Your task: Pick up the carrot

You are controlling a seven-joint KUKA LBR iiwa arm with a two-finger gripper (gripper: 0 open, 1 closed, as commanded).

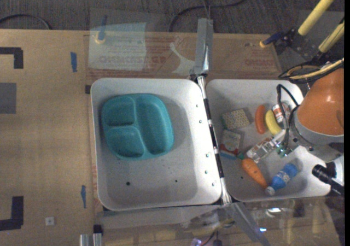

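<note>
The carrot [254, 171] is orange with a green top and lies slanted on the floor of the right bin [240, 97], near its front. My gripper [263, 150] reaches in from the right and hovers just above and behind the carrot's leafy end. Nothing is visibly held in it. The arm's orange band [326, 109] hangs over the bin's right edge.
A small blue bottle [282, 178] lies right of the carrot. A banana [272, 121], an orange oblong item [260, 119] and two sponge-like blocks [236, 118] [231, 140] sit further back. The left bin [109, 185] holds a teal divided plate [138, 125].
</note>
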